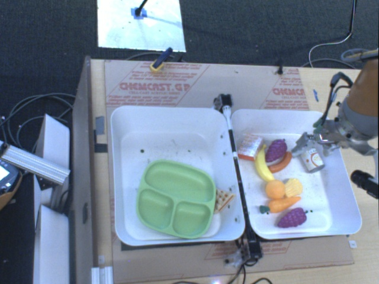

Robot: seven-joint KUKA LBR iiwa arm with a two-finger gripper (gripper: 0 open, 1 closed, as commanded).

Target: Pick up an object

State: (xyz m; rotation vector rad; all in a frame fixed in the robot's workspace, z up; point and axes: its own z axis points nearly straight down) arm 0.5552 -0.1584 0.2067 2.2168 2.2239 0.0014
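Note:
My gripper (312,142) hangs over the right side of the right bin (343,209), on the grey arm that comes in from the right. Just under it lies a small white can with a red label (312,160), tilted; I cannot see whether the gripper touches it. To the left lie a banana (260,164), a purple grape bunch (275,149) and a red sausage (283,162). Nearer the front are an orange (274,189), a yellow ridged piece (294,187), a carrot (285,204) and a second grape bunch (292,218).
A white and red packet (249,145) lies at the right bin's far left. The left bin (127,158) holds a green divided plate (176,199) and a tan cracker (223,199) by the divider. Cables run along the bench's far right.

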